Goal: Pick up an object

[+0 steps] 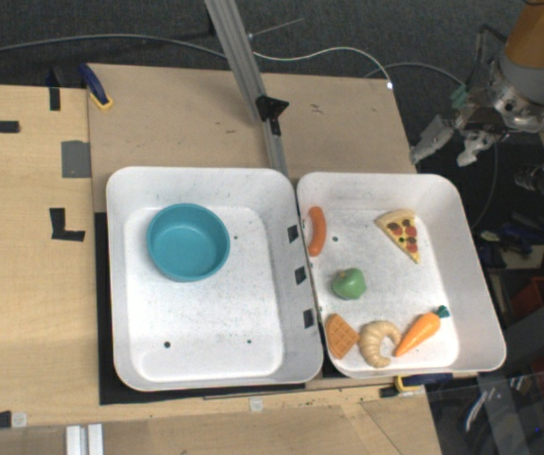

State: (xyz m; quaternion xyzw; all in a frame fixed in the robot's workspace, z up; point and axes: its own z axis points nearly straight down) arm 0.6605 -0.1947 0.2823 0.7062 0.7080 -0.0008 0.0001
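End effector (pixel 462 138): upper right of the frame, above the bench edge and outside the right bin (pixel 471 254); two pale fingers splay apart, so it reads as wide, with nothing between them.

Right bin contents: sausage (pixel 316 230) at its upper left by the shared wall; pizza slice (pixel 401 234) at upper right; green apple (pixel 349 283) near the middle; waffle (pixel 340 336), croissant (pixel 378 341) and carrot (pixel 416 333) in a row along the lower edge.

Left bin (pixel 125 282): holds a teal bowl (pixel 189 242) at its upper left.

Risk, crowding: croissant touches the carrot and sits just beside the waffle; a descent there would likely land a finger on a neighbour and shove things instead of closing round one.

Risk, walls: sausage lies against the divider, carrot and waffle near the lower rim; a finger could strike the wall.

Risk, flat pieces: pizza slice and waffle lie low, so fingers may slide over them.

Risk, rolling: the apple is round and could squirt out of a pinch off its centre.

Likeliest target: the apple, standing well apart from everything, small, green, glossy, rounded.
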